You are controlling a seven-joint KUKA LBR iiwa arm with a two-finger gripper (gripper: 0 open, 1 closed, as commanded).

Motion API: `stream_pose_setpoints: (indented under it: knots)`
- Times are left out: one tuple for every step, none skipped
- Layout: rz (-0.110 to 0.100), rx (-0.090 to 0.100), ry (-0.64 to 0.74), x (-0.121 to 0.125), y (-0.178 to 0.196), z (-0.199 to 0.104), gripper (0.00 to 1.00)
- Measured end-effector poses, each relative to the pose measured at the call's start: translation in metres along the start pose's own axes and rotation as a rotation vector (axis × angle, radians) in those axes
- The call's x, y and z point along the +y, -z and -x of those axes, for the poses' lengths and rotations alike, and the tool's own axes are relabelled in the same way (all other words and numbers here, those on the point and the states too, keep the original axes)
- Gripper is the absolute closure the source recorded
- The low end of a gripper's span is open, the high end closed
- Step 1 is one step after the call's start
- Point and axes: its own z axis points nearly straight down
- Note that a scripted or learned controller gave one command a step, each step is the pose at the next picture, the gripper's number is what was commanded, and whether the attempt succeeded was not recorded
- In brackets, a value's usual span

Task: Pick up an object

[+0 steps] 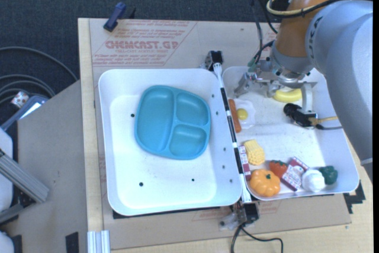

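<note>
My gripper (247,83) hangs low over the far left corner of the right bin (337,148), under the orange-banded wrist. A yellow banana (288,94) lies just to its right, partly under the wrist. Directly in front of the gripper are a fried egg (244,115) and an orange carrot stick (234,116) along the bin's left wall. Nothing shows between the jaws.
Along the right bin's near side lie a corn cob (254,152), an orange pepper (264,182), a red fruit (278,167), a red-and-white packet (295,173), a white ball (312,181) and a green piece (328,174). The left bin (118,181) holds a blue divided plate (173,122).
</note>
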Motion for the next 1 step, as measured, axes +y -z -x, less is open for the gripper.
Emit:
stream_pose_setpoints:
  knots:
    - [-0.001, 0.0, 0.0, -0.0047, 0.0001, 0.0003, 0.0]
